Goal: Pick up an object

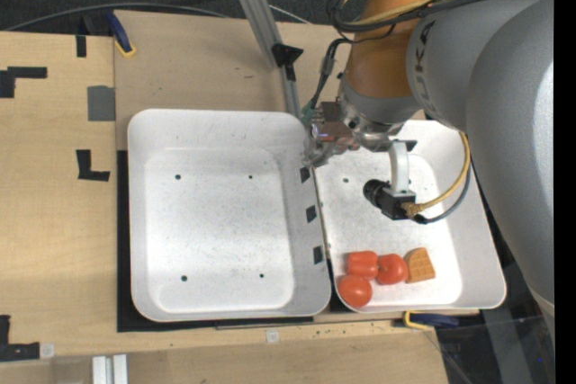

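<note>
Jaws: from this overhead view I cannot tell whether they are apart or together. They hang under the wrist over the middle of the right bin point(450, 148), and nothing is visibly held between them.

1. Target group. Nearest to the jaws, toward the bin's front edge and clear of them, lies a cluster of three red pieces point(391, 269) with an orange block point(419, 265) touching its outer end. The row's long axis runs across the bin, parallel to the front wall.
2. Obstructions. The pieces touch one another and the lowest sits close to the front wall, so I judge a clean single grasp doubtful.
3. Further off, beyond the dividing wall, lies the left bin point(144, 193) on the bench point(54, 220).
</note>
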`<state>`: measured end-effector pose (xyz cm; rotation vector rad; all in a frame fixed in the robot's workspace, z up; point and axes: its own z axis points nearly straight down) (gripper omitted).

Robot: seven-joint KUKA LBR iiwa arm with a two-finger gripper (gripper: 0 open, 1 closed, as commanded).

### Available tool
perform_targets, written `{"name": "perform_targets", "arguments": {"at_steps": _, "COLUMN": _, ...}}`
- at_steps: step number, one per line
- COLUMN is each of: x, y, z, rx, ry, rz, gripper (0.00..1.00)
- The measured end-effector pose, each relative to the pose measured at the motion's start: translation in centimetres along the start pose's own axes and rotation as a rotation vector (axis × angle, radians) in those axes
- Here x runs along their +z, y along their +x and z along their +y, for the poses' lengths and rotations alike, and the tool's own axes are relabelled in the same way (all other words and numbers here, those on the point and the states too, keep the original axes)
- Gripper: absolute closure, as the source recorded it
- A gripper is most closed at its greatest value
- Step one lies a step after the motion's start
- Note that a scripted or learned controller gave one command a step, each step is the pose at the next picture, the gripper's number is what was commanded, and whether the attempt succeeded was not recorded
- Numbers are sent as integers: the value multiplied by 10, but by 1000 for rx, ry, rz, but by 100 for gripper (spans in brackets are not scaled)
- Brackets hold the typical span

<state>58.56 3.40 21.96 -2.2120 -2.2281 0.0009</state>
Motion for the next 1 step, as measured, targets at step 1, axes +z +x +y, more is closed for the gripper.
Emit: {"name": "perform_targets", "arguments": {"at_steps": 1, "x": 5, "y": 54, "z": 11, "rx": 0, "ry": 0, "rz": 0, "gripper": 100}}
